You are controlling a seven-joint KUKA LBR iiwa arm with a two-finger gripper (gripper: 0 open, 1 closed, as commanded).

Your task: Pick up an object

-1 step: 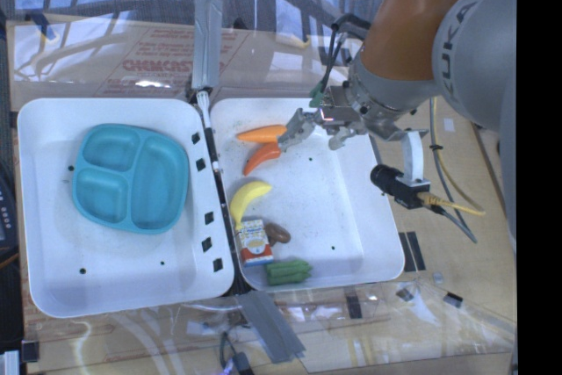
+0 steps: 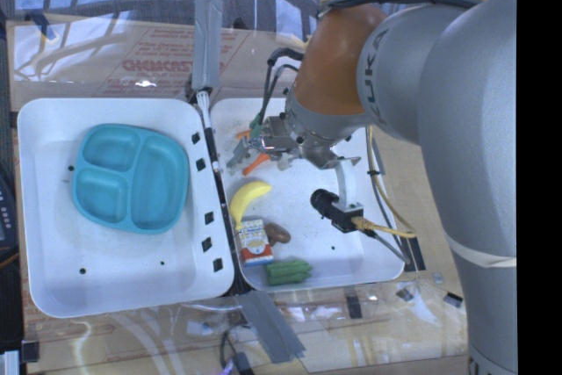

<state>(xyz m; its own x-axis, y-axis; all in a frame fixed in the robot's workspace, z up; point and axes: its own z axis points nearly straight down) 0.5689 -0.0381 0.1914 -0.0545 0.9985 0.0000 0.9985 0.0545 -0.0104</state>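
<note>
My gripper (image 2: 248, 148) hangs low over the far left part of the right bin (image 2: 373, 263), close to the divider. A small orange piece (image 2: 255, 162) shows right under it, and I cannot tell whether they touch. Nearer the front lie a yellow banana (image 2: 248, 198), a small orange and white carton (image 2: 254, 242), a brown lump (image 2: 277, 233) and a green object (image 2: 288, 271). The arm hides the bin's far right part.
The left bin (image 2: 53, 277) bears a blue divided plate (image 2: 132, 176). A grey hinged strip (image 2: 211, 189) runs between the two bins. Cardboard and tape lie beyond the bins' far edge.
</note>
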